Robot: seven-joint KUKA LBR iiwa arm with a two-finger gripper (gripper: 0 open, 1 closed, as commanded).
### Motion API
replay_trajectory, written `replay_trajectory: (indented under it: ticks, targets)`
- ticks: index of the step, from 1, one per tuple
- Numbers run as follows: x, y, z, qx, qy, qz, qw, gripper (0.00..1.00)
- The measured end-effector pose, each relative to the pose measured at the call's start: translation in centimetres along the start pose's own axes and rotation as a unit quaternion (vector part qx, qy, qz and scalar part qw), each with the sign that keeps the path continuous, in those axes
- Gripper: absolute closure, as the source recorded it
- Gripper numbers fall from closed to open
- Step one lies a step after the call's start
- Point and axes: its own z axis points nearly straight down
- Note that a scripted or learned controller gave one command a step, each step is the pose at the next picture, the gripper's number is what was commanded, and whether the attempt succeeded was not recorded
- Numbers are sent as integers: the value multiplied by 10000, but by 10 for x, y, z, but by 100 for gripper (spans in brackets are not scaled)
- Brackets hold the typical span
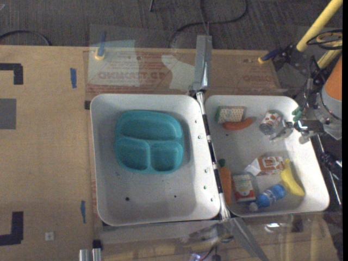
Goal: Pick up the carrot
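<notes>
two shallow white bins side by side on the brown bench. in the left white bin [109,200], just a teal plastic plate with three parts [148,141], lying flat. in the right white bin [315,162], lots of little toy foods mixed up.

lying long and thin against the right bin's left wall: the small orange carrot [225,184], just beside a small red and white box [244,187]. tucked so close to the wall, probably hard to get a claw round.

near it, a blue bottle [270,196] and a yellow banana [292,182]. at the far end, a red sausage [238,125] and a small tin can [270,122].

hanging over the right side of that bin, close to the can: the metal two-finger claw [296,132]. too blurry to tell wide or narrow. nothing seen in it. well apart from the carrot, so no pick up yet.
</notes>
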Motion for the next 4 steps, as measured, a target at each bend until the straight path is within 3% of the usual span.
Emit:
replay_trajectory:
  ticks: [1, 2, 3, 4]
  targets:
    - [17, 15, 9, -10, -5, 760, 9971, 0]
    - [58, 89, 126, -13, -6, -301, 9995, 0]
    - [58, 90, 116, -30, -9, -297, 9996, 100]
    - [56, 91, 105, -49, -13, -286, 9996, 100]
